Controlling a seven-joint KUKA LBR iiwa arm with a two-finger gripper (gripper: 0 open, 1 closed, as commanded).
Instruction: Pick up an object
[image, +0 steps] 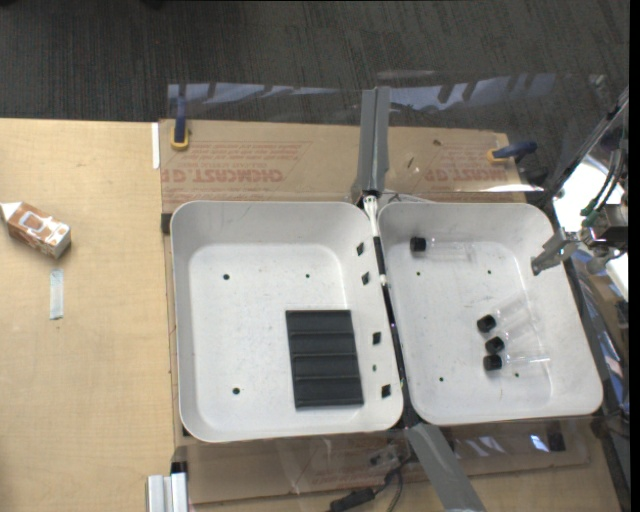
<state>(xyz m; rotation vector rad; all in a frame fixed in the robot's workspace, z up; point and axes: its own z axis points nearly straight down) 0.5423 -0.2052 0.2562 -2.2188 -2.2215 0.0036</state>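
A black ridged rectangular block (324, 358) lies flat in the left bin (200, 300), toward its front right. In the right bin (570, 400), a small black piece (419, 243) sits near the back left. Three more small black pieces (491, 343) cluster at the right of centre, beside what look like clear plastic parts (524, 330). My gripper (552, 256) hangs at the right bin's right rim, up and to the right of that cluster and apart from it. Nothing shows in its grasp.
Brown cardboard (260, 160) lies behind the bins, held by a yellow clamp (180, 135) and a blue one (510, 152). A small orange-and-white box (38, 230) and a pale strip (56, 296) rest on the wooden bench at left. A grey post (373, 140) stands between the bins.
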